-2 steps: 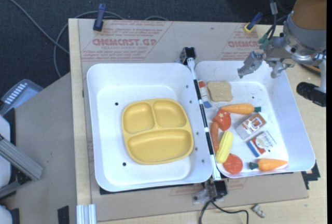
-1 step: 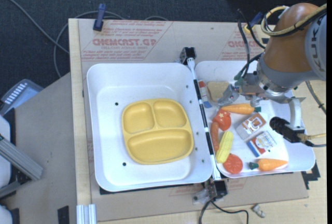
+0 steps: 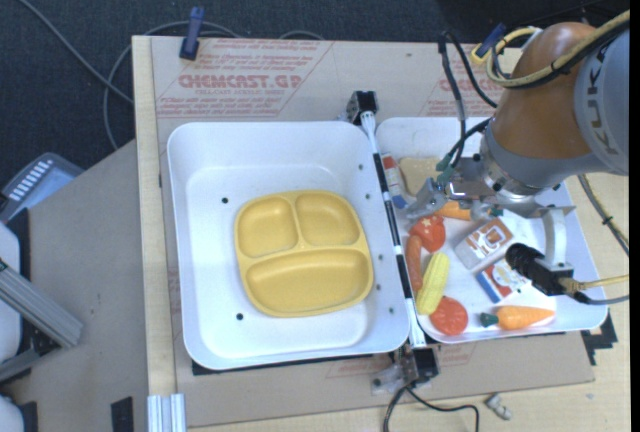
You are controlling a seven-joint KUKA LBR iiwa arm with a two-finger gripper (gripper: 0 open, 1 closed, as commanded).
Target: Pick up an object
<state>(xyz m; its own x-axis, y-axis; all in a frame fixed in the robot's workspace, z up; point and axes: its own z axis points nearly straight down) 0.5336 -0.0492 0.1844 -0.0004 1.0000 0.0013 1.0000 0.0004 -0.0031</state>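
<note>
While the pincer (image 3: 478, 202) hangs over the right bin (image 3: 590, 320), its state unreadable, you are approaching; next, descend onto the corn (image 3: 433, 282) below.

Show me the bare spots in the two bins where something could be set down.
The left bin has bare white floor all round the yellow divided plate, widest along its top and left walls. The right bin is crowded: corn cob, tomatoes, carrot and a small carton lie under the arm.
</note>
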